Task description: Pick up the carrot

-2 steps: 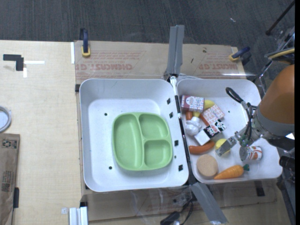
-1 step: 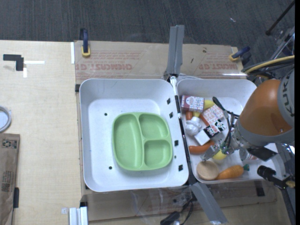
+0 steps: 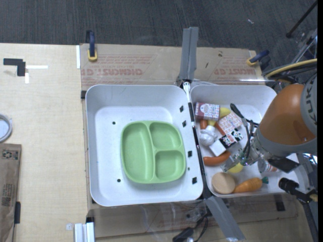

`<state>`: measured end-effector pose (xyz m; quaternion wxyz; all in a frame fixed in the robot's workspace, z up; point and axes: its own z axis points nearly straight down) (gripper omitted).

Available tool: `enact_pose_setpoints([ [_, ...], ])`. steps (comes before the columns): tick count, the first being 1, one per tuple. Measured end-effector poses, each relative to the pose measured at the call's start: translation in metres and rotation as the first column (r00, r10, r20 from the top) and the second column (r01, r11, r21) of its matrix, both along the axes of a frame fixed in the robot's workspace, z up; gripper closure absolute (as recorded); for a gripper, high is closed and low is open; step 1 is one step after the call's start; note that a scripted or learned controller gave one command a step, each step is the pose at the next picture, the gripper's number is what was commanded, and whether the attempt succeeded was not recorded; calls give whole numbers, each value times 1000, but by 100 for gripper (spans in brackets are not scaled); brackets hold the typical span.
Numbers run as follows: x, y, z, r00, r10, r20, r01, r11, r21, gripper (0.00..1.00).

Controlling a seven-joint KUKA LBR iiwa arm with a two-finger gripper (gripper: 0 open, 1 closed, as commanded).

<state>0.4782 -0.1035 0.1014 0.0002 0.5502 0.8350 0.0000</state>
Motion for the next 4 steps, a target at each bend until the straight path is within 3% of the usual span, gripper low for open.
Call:
enact_pose_setpoints([
  [1, 0, 56, 89, 911, -413, -1, 413, 911, -2, 100],
  [2, -1, 129, 89, 858, -513, -2, 513, 858, -3, 100],
  [3, 0, 144, 159, 922, -388, -1, 388, 922, -2, 100],
  [4, 16, 226, 7, 831, -556, 0, 556, 831, -3, 100],
])
